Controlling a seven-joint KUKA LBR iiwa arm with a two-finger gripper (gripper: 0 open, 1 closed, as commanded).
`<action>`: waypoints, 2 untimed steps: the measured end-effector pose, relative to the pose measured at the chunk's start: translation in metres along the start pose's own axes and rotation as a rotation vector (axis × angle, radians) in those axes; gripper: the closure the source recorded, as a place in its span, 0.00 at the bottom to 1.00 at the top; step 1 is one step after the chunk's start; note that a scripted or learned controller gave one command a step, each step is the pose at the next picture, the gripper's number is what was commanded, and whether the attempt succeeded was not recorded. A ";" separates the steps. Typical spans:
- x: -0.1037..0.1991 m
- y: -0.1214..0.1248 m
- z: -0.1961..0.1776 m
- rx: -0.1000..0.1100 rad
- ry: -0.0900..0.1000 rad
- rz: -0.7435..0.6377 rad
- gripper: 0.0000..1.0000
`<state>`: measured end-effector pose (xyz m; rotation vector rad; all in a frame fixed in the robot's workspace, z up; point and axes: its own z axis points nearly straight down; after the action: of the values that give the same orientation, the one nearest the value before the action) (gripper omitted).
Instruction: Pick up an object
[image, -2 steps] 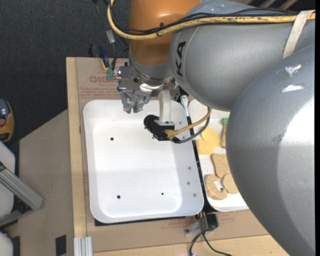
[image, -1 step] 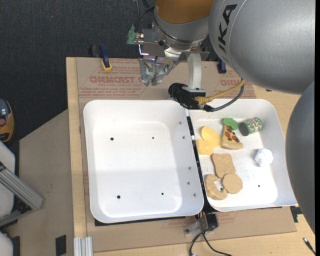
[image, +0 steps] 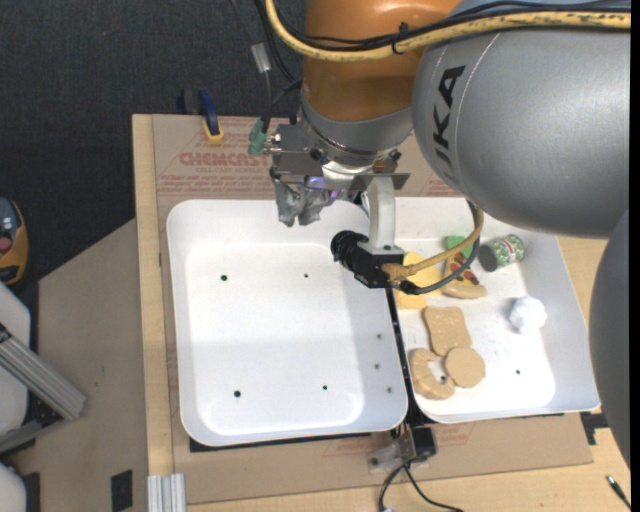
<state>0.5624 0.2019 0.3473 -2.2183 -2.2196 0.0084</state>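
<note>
The arm (image: 520, 110), lettered "KA" where "KUKA" is cut off, hangs its gripper (image: 300, 208) over the left bin's (image: 200, 340) far rim by a board (image: 225, 158) printed "CHEMCAST", grip unreadable, while biscuits (image: 447, 350), a green can (image: 503, 250) and a white ball (image: 527, 314) lie in the right bin (image: 540, 385)

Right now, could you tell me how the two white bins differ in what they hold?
The right bin holds several items: tan flat pieces, a white ball and a green can. The left bin shows only bare floor with small dark dots. The right one is partly covered by the arm. Both are shallow, white and side by side.
</note>
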 end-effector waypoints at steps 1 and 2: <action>0.020 -0.008 -0.009 -0.008 0.002 -0.002 1.00; -0.001 0.004 -0.087 -0.016 0.004 0.002 1.00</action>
<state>0.5674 0.2011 0.4344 -2.2260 -2.2238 -0.0139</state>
